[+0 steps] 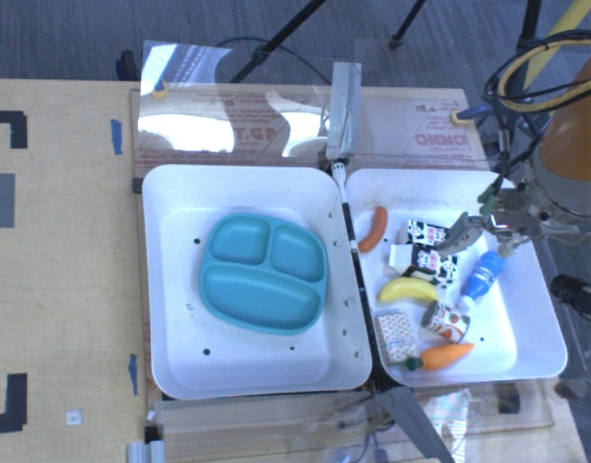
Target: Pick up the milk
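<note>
The gripper (466,230) reaches in low over the right bin (536,340), its dark fingers apparently parted and holding nothing (the view is too soft to be sure), angled down toward the milk (431,246). The black-and-white patterned carton lies flat just below and left of the fingertips, likely the target of a descent. Around it sit 1 sausage (372,229), a banana (408,289), a blue bottle (481,277) and a carrot (445,356); the teal plate (263,271) occupies the left bin (170,355).
</note>
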Available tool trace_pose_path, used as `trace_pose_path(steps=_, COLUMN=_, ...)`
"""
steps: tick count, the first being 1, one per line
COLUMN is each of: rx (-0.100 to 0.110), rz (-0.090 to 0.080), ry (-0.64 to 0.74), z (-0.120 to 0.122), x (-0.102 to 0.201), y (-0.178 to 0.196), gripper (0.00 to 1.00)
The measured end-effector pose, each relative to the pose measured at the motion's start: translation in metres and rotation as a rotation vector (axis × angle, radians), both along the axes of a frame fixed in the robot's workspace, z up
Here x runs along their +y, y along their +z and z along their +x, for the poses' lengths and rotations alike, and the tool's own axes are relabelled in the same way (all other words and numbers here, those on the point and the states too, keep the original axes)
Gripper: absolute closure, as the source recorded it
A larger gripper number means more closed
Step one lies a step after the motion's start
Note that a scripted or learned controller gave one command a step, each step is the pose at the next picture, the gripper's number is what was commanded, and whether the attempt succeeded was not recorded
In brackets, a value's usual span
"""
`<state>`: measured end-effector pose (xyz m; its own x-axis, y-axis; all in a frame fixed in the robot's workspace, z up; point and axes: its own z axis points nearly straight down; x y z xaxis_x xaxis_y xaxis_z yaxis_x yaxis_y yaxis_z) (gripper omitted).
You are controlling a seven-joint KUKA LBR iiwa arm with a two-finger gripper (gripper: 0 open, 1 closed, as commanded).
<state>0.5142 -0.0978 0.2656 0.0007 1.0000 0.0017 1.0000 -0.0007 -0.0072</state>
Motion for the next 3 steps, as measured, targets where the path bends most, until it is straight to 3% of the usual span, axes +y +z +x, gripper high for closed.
trace_pose_path(steps=1, rx=-0.001, rz=-0.001, ry=-0.035, z=0.044, x=-0.001, y=-0.105, gripper=0.0)
trace_pose_path(steps=2, rx=-0.031, rz=-0.007, ry=-0.125, z=0.061, x=-0.006, y=-0.148, gripper=0.0)
trace_pose_path(steps=3, rx=-0.035, rz=0.001, ry=-0.127, z=0.062, x=-0.004, y=-0.136, gripper=1.0)
